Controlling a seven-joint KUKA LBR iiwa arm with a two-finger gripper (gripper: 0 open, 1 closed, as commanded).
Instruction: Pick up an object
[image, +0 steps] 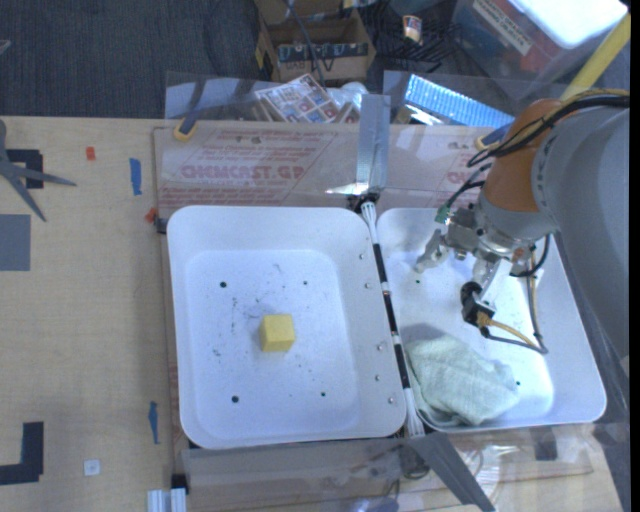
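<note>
A small yellow cube (278, 332) lies near the middle of the left bin (200, 250). A crumpled white cloth (460, 376) sits at the front of the right bin (570, 330). My gripper (455, 255) hangs over the back half of the right bin, behind the cloth and apart from it. It is well to the right of the cube, across the divider. I see nothing held in it.
The raised rims where the two bins meet (385, 300) run between the gripper and the cube. A clear plastic sheet with red lettering (260, 165) stands behind the bins. The wooden bench (80, 300) extends to the left.
</note>
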